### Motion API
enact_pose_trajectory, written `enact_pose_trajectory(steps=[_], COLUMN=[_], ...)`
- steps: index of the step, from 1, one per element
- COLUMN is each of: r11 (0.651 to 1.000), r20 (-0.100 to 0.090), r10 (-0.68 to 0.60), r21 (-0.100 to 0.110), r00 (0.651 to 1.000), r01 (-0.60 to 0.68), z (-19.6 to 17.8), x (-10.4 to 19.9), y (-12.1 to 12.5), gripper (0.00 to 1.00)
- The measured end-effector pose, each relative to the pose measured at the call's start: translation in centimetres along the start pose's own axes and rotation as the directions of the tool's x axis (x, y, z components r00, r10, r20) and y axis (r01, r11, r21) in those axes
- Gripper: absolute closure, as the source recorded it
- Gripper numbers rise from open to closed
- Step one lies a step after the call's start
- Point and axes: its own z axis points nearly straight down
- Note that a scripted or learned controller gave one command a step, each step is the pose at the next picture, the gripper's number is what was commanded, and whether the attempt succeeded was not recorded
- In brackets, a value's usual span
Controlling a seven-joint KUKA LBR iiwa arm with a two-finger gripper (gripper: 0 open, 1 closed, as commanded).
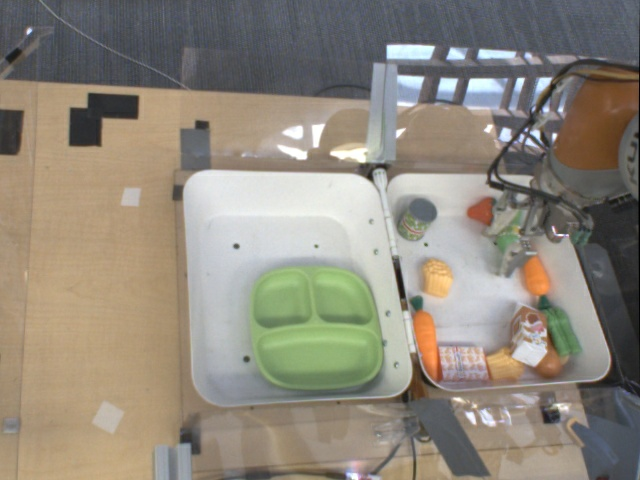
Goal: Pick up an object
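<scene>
Your gripper hangs low over the right bin, probably lined up for a straight-down grab, but you cannot tell how far it is open or whether it has anything. The likeliest target, a small orange carrot, lies just below and beside the gripper, its long axis running roughly away from it toward the bin's near wall, tilted a little. A red piece sits just to its far side, and the green tray lies well apart in the other bin.
</scene>
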Motion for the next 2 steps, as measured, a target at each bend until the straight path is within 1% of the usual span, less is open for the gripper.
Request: enact_pose_trajectory(steps=[1, 2], r11=[1.0, 1.0], r20=[0.047, 0.083], r10=[0.02, 0.018], r21=[0.007, 0.013], r00=[0.999, 0.996], r01=[-0.021, -0.019], z=[0.1, -1.5], x=[1.5, 0.7], y=[0.3, 0.5], gripper=[0.0, 1.0])
